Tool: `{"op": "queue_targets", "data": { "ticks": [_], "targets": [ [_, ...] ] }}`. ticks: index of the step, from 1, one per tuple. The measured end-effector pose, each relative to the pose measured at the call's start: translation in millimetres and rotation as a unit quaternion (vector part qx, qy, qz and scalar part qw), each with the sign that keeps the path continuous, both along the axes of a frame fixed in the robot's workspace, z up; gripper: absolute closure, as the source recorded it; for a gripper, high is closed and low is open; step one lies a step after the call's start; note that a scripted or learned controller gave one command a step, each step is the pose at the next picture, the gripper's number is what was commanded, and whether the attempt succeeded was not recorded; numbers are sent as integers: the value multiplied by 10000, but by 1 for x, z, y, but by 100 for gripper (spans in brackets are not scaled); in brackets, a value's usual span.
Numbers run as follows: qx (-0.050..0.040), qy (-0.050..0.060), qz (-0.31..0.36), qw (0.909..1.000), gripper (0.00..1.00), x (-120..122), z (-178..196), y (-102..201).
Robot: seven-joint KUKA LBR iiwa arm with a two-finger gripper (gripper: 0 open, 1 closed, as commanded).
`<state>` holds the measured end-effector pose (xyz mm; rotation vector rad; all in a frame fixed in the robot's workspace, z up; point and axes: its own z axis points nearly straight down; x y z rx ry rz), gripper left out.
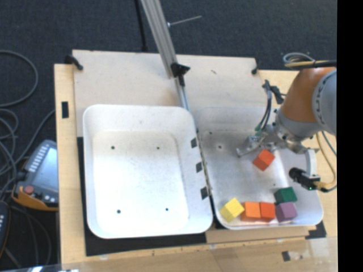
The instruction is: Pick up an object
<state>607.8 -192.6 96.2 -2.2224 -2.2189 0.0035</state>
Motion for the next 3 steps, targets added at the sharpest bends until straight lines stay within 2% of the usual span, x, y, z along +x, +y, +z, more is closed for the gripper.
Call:
{"op": "queue_targets", "data": {
  "ticks": [1, 2, 3],
  "targets": [
    [-2, -53, 34, 10000, 0, 9, 62, 32],
    [-10, -50, 25, 10000, 0, -18, 24, 22],
    [-9, -28, -12, 10000, 0, -54, 1, -10]
  ]
}}
